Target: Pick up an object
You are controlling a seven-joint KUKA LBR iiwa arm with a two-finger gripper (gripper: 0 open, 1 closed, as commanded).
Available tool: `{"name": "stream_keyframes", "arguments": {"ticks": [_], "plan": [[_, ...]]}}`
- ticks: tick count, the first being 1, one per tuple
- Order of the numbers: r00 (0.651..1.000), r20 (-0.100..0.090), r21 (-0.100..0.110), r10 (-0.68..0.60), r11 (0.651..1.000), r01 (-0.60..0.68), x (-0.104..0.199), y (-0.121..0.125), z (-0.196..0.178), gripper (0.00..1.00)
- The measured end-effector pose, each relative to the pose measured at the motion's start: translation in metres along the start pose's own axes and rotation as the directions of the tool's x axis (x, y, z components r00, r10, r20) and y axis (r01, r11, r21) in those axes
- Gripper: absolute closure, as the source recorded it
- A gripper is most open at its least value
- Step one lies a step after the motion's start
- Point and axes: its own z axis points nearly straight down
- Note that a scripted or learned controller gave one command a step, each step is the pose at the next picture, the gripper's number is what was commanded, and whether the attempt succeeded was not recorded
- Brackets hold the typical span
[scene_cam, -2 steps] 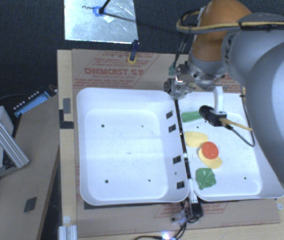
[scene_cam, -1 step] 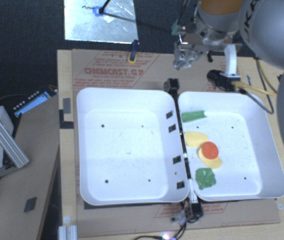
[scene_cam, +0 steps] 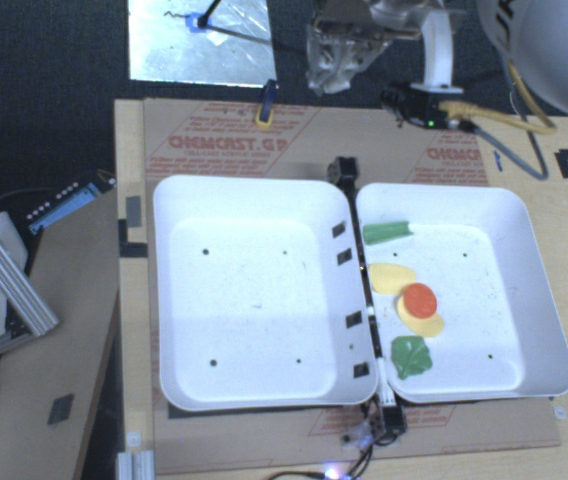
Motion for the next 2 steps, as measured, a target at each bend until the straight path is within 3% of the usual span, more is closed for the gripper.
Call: {"name": "stream_keyframes", "arguments": {"ticks": [1, 2], "plan": [[1.0, 0.006, 0.014, 0.008, 1.0, -0.009, 0.041, -0.016, -0.025, 1.0], [1.0, 0.007, 0.015, 0.01, 1.0, -0.01, 0.072, -0.031, -0.05, 1.0]]}}
